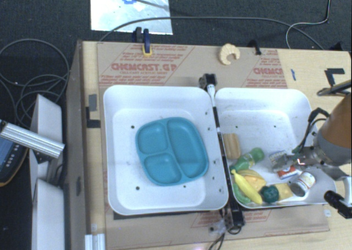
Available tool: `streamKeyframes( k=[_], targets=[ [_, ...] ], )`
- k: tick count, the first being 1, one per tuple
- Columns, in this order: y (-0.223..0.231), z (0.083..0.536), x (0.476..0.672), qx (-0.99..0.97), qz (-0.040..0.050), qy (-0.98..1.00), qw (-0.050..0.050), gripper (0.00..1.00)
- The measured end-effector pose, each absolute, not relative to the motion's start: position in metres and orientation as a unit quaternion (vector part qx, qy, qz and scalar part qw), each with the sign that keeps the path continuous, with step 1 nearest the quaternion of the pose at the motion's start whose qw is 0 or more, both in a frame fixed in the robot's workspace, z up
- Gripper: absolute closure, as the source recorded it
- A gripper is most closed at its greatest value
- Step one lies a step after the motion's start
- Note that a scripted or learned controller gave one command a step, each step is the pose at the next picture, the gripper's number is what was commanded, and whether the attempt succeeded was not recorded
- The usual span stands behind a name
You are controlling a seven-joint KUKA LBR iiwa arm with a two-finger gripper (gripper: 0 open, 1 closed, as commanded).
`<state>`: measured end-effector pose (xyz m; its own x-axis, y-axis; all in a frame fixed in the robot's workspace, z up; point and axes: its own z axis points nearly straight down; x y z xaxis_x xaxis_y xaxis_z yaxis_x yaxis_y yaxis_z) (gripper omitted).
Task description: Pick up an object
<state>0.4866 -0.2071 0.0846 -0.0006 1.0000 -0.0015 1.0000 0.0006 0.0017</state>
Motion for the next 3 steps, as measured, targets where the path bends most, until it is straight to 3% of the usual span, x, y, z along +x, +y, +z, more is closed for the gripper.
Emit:
streamKeyframes(
  k=[1, 2, 3],
  targets=[
    [-0.202, 0.084, 0.487, 0.706, 0.0004, 0.708, 0.001, 0.00],
    [-0.202, 0.095, 0.488, 0.706, 0.0013, 0.708, 0.002, 1.00],
    [-0.206, 0.118, 0.522, 0.706, 0.0005, 0.708, 0.001, 1.00]
  ],
)
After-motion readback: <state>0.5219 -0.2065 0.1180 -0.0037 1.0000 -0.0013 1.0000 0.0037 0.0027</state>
